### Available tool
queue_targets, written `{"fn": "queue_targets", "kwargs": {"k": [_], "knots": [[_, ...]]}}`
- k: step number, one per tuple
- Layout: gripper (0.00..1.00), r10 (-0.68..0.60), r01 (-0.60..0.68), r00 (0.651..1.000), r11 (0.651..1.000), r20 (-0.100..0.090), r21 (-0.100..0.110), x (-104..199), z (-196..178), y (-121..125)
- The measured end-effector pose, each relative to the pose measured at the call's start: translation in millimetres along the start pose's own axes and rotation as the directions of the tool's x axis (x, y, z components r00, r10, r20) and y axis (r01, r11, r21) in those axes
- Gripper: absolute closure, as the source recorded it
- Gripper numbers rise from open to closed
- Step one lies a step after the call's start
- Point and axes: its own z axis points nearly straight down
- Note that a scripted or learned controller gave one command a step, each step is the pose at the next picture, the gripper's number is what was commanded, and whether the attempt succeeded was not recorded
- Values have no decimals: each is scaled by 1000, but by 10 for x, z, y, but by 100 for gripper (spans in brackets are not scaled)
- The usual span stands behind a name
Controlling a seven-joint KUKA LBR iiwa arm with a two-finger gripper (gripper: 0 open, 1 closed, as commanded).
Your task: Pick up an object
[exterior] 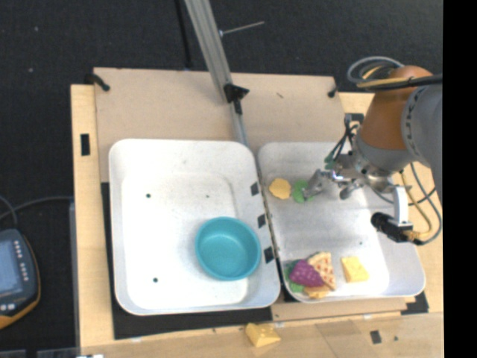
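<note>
My gripper (317, 186) hangs low in the right bin (328, 233), and I cannot tell how it is set. A green piece (299, 193) sits right at its tip, a yellow piece (280, 189) just beyond. Nothing is lifted yet; the grasp and raise remain, I judge.

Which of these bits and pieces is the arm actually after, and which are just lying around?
Likely part of the job:
- gripper, in the right bin
- small green object at its tip
- round yellow piece beside that

Just lying about:
- blue bowl in the left bin
- purple grapes, waffle piece, yellow cheese wedge
- yellow piece on the bench
</note>
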Motion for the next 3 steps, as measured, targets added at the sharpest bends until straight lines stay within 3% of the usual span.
{"fn": "queue_targets", "kwargs": {"k": [1,2,3], "knots": [[0,1,-1,1000,1000,0,-1,-11,311,-2],[100,5,-5,1000,1000,0,-7,-21,186,10],[100,2,-2,1000,1000,-1,-5,-54,-252,-56]]}}
